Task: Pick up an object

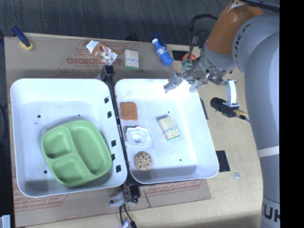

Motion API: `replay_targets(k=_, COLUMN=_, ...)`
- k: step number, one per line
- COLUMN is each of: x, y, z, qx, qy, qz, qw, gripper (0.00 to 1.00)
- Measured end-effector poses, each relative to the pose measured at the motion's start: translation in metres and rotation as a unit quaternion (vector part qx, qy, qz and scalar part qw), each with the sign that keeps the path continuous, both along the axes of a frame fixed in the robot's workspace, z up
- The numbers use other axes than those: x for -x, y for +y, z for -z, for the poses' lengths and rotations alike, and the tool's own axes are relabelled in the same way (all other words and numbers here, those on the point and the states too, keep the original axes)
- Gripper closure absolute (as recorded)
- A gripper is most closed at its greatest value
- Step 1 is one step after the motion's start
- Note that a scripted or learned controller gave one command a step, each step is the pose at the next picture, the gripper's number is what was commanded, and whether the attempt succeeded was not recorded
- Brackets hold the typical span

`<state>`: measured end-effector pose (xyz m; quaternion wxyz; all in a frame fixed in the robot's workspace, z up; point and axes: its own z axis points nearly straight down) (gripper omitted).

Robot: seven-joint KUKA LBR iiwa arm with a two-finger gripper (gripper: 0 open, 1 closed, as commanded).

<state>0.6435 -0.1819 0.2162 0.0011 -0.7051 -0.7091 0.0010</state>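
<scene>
The gripper (182, 83) hangs over the far right corner of the right bin (202, 141), close to its rim, and carries nothing. Its two fingers (172, 83) stand apart, one reaching toward the bin's middle and the other nearer the rim.

Inside the right bin, four small things lie well apart from the gripper. A small patterned packet (168, 128) rests near the bin's middle, closest to the gripper. An orange-brown toast slice (128, 111) lies against the bin's left wall, a toy fried egg (137, 137) just in front of it, and a round cookie (142, 160) in front of that, near the bin's front left corner.

Left of the right bin, the left bin (28, 103) holds a green divided plate (76, 152). Behind the right bin, on the cardboard, lie a blue bottle (162, 52), a small box (131, 59) and a wrapped snack (101, 53).
</scene>
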Motion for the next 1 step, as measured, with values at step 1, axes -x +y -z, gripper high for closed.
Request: replay_targets(k=1, x=0.0435, y=0.0889, z=0.1257, qx=-0.0006, qy=0.002, qz=-0.001, qw=1.0000, gripper=0.00)
